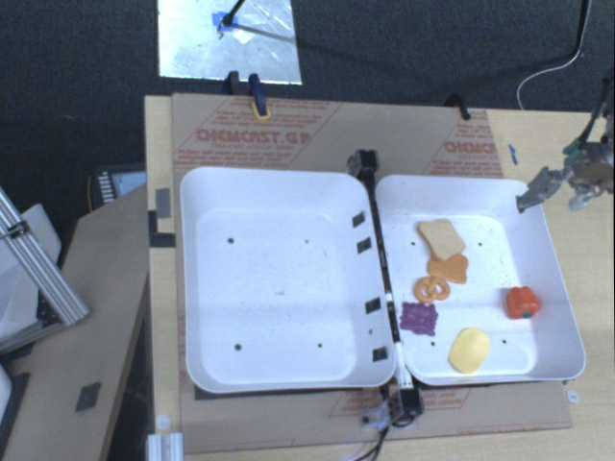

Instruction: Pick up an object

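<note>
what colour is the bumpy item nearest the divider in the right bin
Purple, seen in the camera view.

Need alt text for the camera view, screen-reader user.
Right white bin holds small toy foods: a tan bread slice, orange pieces, a purple piece, a yellow piece and a red-orange pepper. The gripper hovers over that bin's upper right rim, beside the left bin.
</note>
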Controlling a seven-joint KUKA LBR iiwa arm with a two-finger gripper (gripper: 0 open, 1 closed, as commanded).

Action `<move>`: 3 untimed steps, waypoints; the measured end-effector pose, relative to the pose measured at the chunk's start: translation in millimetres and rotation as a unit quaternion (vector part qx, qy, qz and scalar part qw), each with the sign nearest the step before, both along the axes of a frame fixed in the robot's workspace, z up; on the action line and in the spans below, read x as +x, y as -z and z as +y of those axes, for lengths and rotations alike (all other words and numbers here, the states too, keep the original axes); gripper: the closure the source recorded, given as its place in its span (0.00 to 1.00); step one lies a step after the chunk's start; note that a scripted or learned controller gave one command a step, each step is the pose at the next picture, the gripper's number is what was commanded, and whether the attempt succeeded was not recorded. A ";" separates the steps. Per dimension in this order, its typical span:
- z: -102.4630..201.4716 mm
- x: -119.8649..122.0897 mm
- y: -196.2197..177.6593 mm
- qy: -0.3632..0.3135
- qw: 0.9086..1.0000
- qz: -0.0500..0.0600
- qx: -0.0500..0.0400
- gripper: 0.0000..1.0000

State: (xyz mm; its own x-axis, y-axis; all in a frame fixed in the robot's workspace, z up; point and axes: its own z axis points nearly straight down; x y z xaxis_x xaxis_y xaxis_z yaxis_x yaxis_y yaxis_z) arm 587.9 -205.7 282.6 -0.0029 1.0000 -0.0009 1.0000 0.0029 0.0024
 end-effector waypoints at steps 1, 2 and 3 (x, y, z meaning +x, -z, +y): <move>22.5 63.5 -208.0 -0.003 1.000 -0.010 -0.003 0.00; 21.4 62.1 -209.3 -0.003 1.000 -0.003 -0.001 1.00; 7.1 19.5 -26.2 0.002 1.000 0.008 0.002 1.00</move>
